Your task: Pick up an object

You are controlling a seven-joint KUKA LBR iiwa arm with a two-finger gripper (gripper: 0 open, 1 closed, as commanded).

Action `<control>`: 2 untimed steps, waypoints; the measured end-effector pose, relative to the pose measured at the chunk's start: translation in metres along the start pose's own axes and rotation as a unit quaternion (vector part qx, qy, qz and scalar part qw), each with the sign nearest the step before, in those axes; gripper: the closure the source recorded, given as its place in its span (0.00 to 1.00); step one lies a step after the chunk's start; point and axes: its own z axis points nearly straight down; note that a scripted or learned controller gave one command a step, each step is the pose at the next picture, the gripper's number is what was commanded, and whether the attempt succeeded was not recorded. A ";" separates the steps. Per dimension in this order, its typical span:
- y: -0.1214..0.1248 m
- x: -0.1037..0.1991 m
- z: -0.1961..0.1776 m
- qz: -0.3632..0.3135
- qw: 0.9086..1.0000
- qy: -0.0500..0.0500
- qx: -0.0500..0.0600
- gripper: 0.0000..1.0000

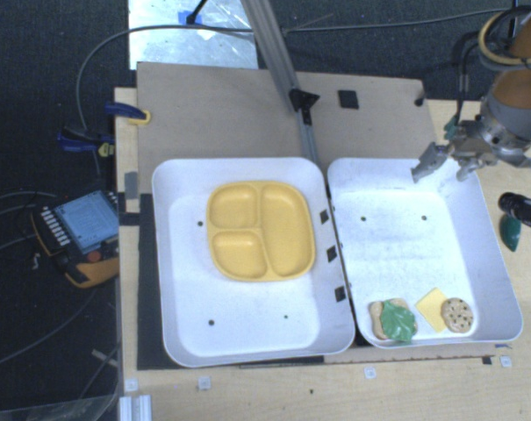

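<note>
the gripper (442, 160) is seen at the right bin's (397, 235) far edge, fingers spread and empty; the toy foods (420, 316) lie well apart in its near corner.

Pincer (442, 161) hangs over right bin's (423, 235) far rim, seemingly open; nothing between fingers.

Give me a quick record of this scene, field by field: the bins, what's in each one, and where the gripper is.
left bin: holds a yellow divided plate
right bin: three small items at its near edge
items: green leaf-shaped piece, yellow cheese slice, cookie
gripper: over the right bin's far right corner, fingers spread, nothing between them
arm: comes in from the right of the camera view
</note>
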 end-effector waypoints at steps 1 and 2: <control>0.004 0.009 0.055 -0.001 1.000 0.000 0.001 0.00; 0.001 0.004 0.098 0.001 1.000 0.000 0.001 0.00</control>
